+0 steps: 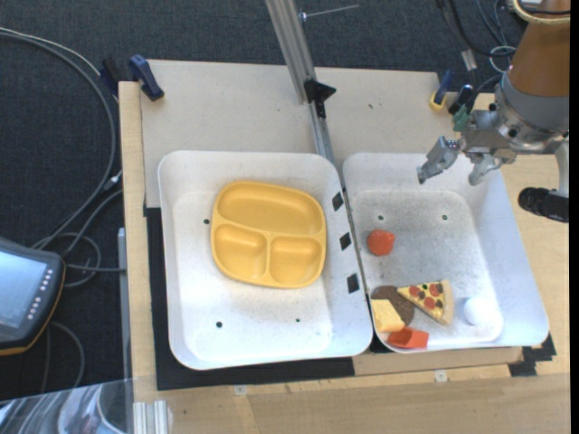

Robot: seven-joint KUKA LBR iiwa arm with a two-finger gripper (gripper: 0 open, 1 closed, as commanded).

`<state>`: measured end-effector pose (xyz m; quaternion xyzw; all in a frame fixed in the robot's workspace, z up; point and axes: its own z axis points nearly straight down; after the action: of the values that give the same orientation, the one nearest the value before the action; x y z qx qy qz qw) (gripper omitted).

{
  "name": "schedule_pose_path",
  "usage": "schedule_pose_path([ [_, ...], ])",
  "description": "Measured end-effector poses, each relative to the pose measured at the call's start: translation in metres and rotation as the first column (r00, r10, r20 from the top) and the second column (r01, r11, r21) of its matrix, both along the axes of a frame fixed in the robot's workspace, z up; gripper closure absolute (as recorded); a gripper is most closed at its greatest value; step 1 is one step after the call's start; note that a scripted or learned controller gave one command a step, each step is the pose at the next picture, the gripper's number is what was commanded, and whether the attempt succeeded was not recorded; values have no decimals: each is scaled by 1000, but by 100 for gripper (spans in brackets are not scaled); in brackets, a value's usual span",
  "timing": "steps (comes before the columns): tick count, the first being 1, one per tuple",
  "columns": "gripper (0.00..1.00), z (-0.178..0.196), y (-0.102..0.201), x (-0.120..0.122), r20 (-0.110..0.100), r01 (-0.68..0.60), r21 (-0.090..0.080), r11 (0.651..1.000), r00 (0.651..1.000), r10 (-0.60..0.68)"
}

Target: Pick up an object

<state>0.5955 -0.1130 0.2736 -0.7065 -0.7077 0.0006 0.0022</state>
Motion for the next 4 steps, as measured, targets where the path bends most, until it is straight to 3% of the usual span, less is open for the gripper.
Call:
schedule_pose_path([
  [1, 0, 0, 0, 0, 0, 0, 0, 1000, 1000, 0],
  [2, 0, -56, 4, -10, -4, 1, 0, 1000, 1000, -1],
  [4, 0, -157, 4, -6, -4, 2, 0, 1000, 1000, -2],
])
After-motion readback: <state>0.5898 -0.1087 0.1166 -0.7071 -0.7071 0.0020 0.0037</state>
